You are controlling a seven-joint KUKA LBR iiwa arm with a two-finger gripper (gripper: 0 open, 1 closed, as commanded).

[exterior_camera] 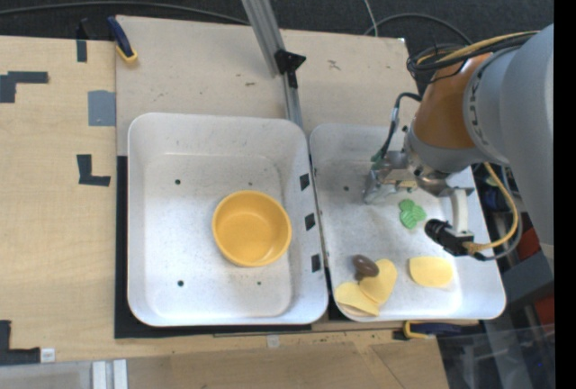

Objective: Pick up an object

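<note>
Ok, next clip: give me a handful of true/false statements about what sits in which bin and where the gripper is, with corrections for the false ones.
1. The yellow bowl sits in the left bin. True.
2. The green object lies in the left bin. False: it lies in the right bin, just below the gripper.
3. The gripper is over the right bin. True.
4. The small brown object lies inside the yellow bowl. False: it lies in the right bin, touching the yellow heart-shaped piece.
5. The yellow bowl lies upside down. False: it stands upright, its opening facing up.
</note>
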